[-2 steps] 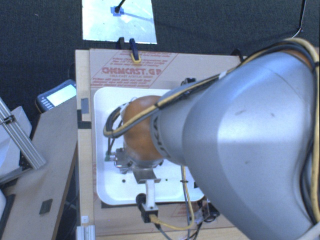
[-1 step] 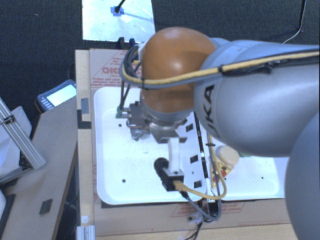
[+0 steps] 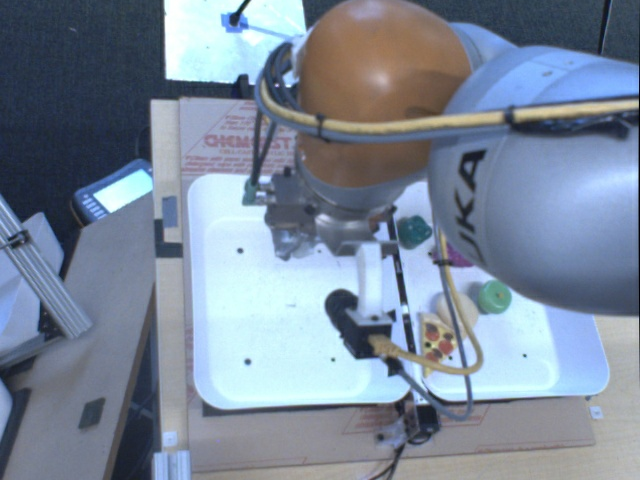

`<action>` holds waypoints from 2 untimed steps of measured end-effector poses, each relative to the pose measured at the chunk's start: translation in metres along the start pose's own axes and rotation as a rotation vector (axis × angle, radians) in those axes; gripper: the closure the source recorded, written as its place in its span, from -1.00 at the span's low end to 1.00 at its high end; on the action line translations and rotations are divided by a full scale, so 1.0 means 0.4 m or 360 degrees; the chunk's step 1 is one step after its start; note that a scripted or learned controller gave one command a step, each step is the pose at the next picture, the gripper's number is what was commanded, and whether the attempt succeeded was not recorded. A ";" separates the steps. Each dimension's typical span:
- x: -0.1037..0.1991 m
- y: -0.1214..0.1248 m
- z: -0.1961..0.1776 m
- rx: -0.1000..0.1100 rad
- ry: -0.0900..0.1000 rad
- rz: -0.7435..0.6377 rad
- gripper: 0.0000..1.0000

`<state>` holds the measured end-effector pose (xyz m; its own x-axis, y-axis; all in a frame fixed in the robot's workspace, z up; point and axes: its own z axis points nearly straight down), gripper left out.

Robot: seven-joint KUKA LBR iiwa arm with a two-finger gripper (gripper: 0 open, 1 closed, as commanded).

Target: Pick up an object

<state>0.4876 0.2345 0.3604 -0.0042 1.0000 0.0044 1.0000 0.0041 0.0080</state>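
Note:
My gripper (image 3: pixel 286 236) hangs low over the far part of the left bin (image 3: pixel 232 308), under the big orange wrist band. No object shows beneath it or beside it on the white floor. The right bin (image 3: pixel 560 366) holds several small things: a dark green piece (image 3: pixel 413 232), a green round piece (image 3: pixel 493 296), a pale rounded piece (image 3: pixel 455 311), a pizza-slice toy (image 3: pixel 438 339) and a magenta piece (image 3: pixel 458 258) half hidden by the arm. The arm covers much of the right bin's far side.
Both bins rest on a cardboard sheet (image 3: pixel 215 138). A wooden bench edge (image 3: pixel 110 298) and a small device with a lit screen (image 3: pixel 112 193) lie to the left. A metal rail (image 3: pixel 40 278) slants at the far left.

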 end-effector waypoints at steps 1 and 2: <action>-0.007 0.069 0.465 0.0031 -0.0017 0.0007 1.00; -0.003 0.259 0.172 -0.0013 0.0000 0.0002 1.00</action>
<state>0.5916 0.2341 0.2924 -0.0026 1.0000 0.0047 0.9999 0.0026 0.0162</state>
